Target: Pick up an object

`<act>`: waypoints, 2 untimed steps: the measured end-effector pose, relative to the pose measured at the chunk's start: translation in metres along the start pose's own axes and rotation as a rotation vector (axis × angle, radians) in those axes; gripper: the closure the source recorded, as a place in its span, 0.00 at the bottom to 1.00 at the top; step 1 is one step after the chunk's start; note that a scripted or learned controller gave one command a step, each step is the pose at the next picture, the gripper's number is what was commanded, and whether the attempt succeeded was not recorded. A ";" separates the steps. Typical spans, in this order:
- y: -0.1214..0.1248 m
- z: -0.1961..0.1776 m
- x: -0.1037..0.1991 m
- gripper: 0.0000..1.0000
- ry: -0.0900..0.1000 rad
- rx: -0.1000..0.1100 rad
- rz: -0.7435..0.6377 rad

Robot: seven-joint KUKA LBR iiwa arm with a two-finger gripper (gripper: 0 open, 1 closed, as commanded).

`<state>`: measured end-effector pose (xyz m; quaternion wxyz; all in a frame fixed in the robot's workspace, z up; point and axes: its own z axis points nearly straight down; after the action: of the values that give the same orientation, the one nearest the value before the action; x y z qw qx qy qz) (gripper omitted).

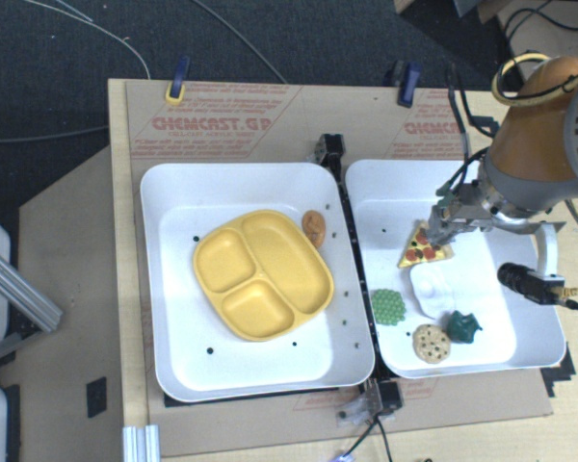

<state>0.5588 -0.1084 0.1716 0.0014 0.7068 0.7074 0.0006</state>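
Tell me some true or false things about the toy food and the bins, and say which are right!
1. The yellow tray lies in the left bin. True.
2. The pizza slice sits on the yellow tray. False: it lies in the right bin, just under the gripper.
3. The cookie is in the right bin. True.
4. The green round piece is in the left bin. False: it is in the right bin.

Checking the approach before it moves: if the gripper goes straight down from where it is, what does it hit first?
Probably the pizza slice just under the gripper, though depth is unclear.
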 end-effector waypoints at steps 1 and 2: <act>0.001 -0.046 0.000 1.00 0.000 -0.002 0.000; -0.007 -0.056 0.057 1.00 0.003 0.004 -0.003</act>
<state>0.5517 -0.0514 0.2272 -0.0011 0.7057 0.7085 0.0001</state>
